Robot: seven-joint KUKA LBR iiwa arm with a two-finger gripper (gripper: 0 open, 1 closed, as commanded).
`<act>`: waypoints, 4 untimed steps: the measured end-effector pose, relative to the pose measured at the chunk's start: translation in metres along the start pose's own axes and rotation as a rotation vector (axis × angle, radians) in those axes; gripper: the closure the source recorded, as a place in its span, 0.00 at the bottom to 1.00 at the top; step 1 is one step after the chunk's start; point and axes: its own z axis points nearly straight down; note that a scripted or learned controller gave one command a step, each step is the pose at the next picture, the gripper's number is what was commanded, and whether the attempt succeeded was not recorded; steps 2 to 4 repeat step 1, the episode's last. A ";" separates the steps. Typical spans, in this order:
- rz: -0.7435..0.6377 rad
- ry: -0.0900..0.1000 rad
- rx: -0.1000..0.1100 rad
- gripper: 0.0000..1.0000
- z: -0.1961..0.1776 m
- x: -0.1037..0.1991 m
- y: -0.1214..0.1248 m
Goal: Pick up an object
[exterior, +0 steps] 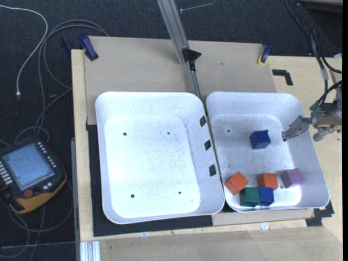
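**Ana:** We're looking down on the bench, two white bins side by side, and the gripper (304, 128) is coming in at the right rim of the right bin (239, 105). Can you read the fingers?

**Ben:** Honestly, no. I see one grey finger-like piece slanting down toward the bin floor, but whether the pair is spread or pinched, I cannot tell. Nothing is visibly between them, so I call it empty-handed.

**Ana:** Targets, then. The blue cube (260, 139) stands alone in the middle of the right bin.

**Ben:** And that's the nearest one. It lies to the camera's left of the gripper tip and a touch lower in the picture, near but clearly apart from it, with bare bin floor all around.

**Ana:** The rest are crowded at the bin's near edge: an orange cube (236, 182), a green block (250, 196), a second blue block (266, 195), another orange one (267, 180), and a purple block (292, 177) off to the right.

**Ben:** Those touch or nearly touch each other, so fingers would struggle to slip in. The lone cube looks the easier choice, and being a cube it has no long axis to fuss over.

**Ana:** So my guess: travel leftward over the bin, then descend.

**Ben:** The left bin (109, 105) plays no part.
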 end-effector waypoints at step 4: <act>0.000 -0.006 -0.011 0.00 -0.130 -0.013 -0.021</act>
